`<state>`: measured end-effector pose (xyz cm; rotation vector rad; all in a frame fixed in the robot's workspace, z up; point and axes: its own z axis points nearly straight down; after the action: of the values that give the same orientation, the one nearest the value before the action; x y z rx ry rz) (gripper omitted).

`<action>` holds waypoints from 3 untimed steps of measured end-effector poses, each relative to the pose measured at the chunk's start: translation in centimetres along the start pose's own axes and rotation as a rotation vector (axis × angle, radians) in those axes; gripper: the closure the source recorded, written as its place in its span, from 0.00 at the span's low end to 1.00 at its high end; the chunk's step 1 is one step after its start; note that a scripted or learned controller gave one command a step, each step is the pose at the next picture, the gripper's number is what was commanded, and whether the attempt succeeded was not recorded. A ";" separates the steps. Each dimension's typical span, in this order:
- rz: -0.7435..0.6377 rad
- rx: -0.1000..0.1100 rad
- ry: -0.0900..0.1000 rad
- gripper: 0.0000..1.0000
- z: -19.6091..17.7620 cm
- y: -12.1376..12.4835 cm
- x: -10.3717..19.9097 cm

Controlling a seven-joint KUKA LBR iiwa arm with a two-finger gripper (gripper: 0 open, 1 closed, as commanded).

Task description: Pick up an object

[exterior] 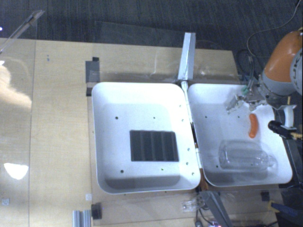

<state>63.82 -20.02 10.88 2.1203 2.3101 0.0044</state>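
Where the arm [284, 65] reaches in from the right, its gripper [241, 100] hangs over the far part of the right bin [208, 174]; the fingers look slightly parted with nothing between them, though the view is too small to be sure. Just near of it lies a small orange sausage-shaped object [253, 126], apart from the fingers. Nearer still rests a clear plastic bottle [245, 156] on its side. In the left bin [109, 174] lies a dark ribbed rectangular piece [154, 145].

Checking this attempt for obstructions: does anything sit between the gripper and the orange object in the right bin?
Nothing visible does. The gripper hangs over the right bin just up-left of the orange object, with bare floor between. The clear bottle lies nearer the front, out of the way.
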 end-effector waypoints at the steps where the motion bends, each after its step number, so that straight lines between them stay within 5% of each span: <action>1: -0.057 0.001 0.004 0.00 2.0 -3.2 0.0; 2: -0.056 0.001 0.004 0.00 2.0 -3.2 0.0; 3: -0.100 -0.002 0.001 0.00 2.1 2.3 -0.5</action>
<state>66.16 -20.30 8.76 2.0018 2.4122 0.0075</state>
